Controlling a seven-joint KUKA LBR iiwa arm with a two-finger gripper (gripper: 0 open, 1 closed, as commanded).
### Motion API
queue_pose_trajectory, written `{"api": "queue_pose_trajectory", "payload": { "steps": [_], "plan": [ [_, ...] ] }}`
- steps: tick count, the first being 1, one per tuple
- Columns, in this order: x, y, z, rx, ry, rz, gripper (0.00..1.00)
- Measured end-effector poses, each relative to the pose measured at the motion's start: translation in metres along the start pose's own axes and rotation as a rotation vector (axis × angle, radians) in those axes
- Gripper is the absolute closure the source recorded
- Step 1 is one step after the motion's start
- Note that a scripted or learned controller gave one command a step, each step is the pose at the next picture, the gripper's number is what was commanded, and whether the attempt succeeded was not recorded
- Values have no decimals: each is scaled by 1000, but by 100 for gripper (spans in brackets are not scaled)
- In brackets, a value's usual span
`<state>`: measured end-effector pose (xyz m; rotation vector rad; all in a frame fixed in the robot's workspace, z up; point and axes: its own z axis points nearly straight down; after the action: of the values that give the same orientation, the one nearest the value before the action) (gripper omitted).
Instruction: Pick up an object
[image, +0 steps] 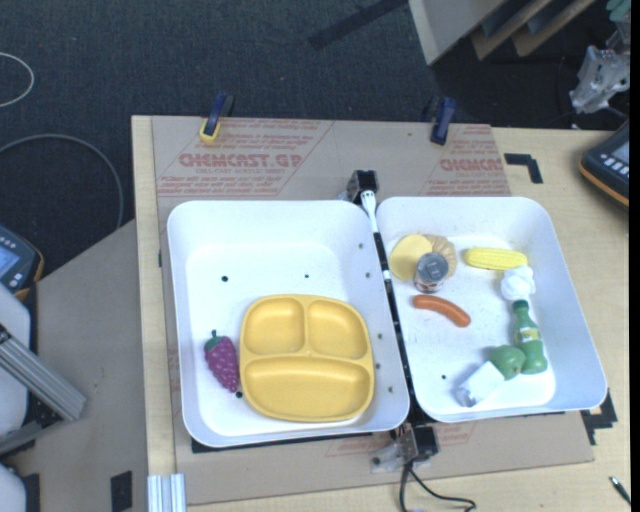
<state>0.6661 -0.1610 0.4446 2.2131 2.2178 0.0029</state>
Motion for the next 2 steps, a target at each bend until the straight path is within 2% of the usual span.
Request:
{"api": "queue_pose_trajectory", "payload": {
  "steps": [1, 2],
  "plan": [
    [9, -1, 93, 15, 6, 2, 100],
    [60, -40, 196, 21, 9, -2, 100]
  ]
}}
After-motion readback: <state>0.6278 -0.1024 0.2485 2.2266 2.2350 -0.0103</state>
